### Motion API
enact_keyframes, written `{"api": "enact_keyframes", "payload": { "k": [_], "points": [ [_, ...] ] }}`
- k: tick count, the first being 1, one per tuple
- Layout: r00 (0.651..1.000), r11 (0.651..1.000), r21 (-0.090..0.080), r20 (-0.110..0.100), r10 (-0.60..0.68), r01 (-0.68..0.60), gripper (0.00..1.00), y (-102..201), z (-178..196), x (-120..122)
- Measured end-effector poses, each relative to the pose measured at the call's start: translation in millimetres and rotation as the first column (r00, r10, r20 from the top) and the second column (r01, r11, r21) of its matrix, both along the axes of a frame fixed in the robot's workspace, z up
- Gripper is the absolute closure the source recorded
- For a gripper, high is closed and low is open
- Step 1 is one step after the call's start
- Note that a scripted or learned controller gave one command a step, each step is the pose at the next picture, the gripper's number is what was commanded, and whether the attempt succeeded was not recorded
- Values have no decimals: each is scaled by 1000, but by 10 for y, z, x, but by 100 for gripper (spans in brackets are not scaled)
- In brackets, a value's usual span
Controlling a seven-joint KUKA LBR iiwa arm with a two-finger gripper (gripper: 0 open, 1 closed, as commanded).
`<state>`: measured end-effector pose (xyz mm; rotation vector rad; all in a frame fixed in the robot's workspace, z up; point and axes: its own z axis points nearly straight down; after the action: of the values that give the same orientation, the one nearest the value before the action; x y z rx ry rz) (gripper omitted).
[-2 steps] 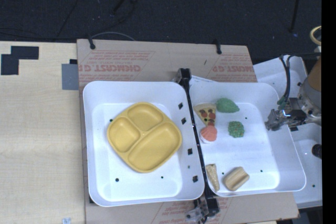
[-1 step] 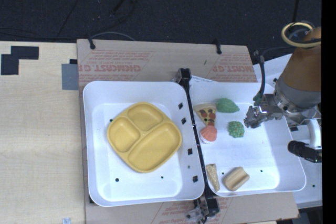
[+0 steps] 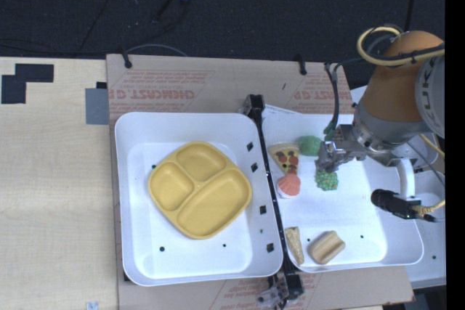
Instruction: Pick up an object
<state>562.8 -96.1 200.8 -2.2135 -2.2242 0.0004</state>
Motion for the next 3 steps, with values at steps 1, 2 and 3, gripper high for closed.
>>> {"api": "enact_keyframes", "payload": {
  "k": [1,2,3],
  "points": [
    [1000,1000,-2,2,0,0,100,525,115,211],
    [1000,1000,0,1,1,-1,100,1072,254,327],
    [1000,1000,-1,2,0,0,100,1584,347,477]
  ]
}}
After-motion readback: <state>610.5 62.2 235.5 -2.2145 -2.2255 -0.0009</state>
